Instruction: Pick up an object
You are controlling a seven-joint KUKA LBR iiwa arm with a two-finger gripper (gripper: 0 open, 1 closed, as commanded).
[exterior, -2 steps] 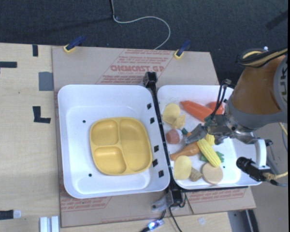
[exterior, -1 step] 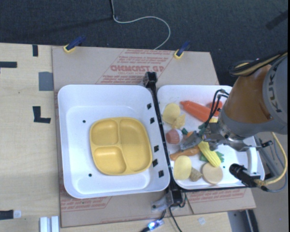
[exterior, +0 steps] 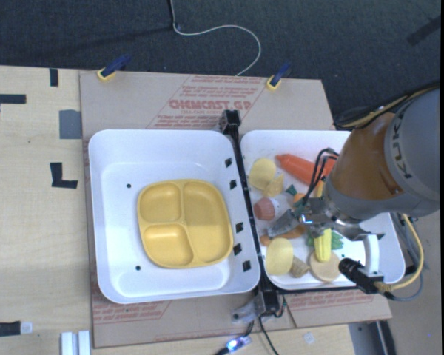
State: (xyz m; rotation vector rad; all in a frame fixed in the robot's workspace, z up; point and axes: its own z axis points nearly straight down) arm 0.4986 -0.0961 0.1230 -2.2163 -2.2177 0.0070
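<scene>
Your claw point(exterior: 300, 219) sits low in the right bin point(exterior: 377, 272) over the toy food; can't tell its grip state; nearest pick is the corn cob point(exterior: 322, 245) just beside it; likely light, stiff, slick plastic; take it across the middle.

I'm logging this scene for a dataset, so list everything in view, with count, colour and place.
Bins: 2, white, side by side on the bench.
Divided plate: 1, yellow, in the left bin.
Carrot: 1, orange, right bin, far side.
Corn cob: 1, yellow with green, right bin, beside the tool.
Other toy foods: several, pale yellow, reddish, tan, in the right bin.
Clips: 2, blue-yellow, on the cardboard's far edge.
Cable: 1, white, on dark floor.
Arm: 1, grey-orange, over the right bin.
Tool: 1, among the foods.
</scene>
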